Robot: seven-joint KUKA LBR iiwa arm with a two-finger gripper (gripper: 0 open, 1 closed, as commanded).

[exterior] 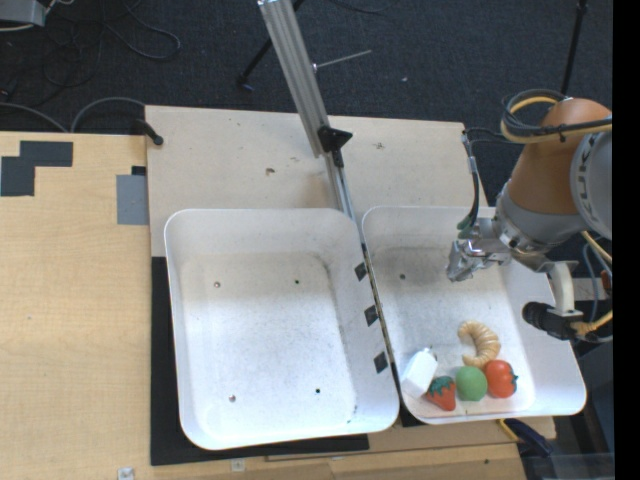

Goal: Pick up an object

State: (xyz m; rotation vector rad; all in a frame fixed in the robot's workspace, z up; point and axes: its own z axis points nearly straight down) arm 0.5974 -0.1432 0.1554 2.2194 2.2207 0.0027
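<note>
My claw hangs over the right bin, above the toys clustered at its near end.

Nearest, along the right bin's [560, 403] front edge, lie a white block [419, 371], a strawberry [442, 393], a green ball [471, 383] and a red tomato [500, 378]; just behind them curls a tan croissant [481, 340]. Farther back my claw [466, 264] hovers apart from them, nothing visibly in it; whether it is spread or closed I cannot tell. The left bin [190, 268] sits beside on the tabletop [230, 163].
</note>
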